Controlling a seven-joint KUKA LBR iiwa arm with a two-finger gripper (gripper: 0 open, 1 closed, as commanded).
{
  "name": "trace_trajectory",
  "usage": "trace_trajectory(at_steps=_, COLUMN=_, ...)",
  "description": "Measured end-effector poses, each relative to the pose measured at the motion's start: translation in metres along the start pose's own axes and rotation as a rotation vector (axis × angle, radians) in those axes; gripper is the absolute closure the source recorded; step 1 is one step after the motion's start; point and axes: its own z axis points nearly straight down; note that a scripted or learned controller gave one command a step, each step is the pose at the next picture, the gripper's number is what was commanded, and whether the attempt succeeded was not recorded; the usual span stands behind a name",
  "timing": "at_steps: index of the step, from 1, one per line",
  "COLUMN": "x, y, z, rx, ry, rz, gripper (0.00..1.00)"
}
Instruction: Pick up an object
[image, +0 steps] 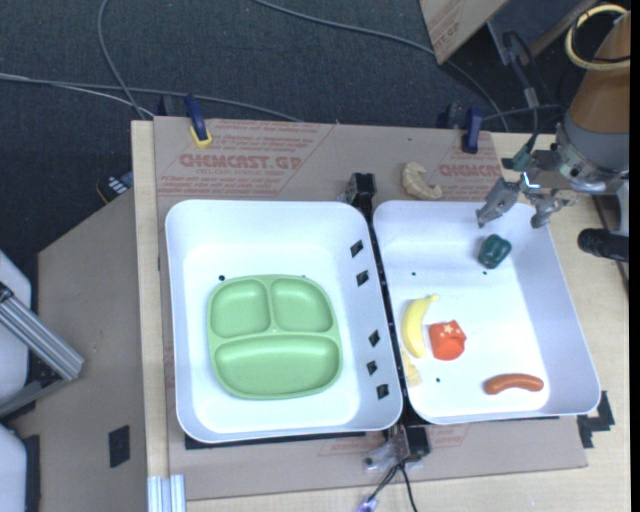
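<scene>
The gripper (520, 205) hung over the right bin's (560, 330) far edge, jaws spread, nothing between its fingers. Just below it lay a dark green object (493, 250), with open white floor all around. Nearer the front sat one banana (415, 324) touching one red item (447, 340), and one sausage (514, 383) close to the near rim. The left bin (190, 300) held a single green divided plate (274, 335) (three compartments). Both bins rested on a brown board (250, 155) with two clamps at its far edge; a pale scrap (421, 181) lay there too.
</scene>
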Motion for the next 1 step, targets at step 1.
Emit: trace_trajectory(at_steps=1, x=0.0005, y=0.0027, z=-0.0092, rx=-0.015, ry=-0.003, rz=-0.003, gripper=0.0)
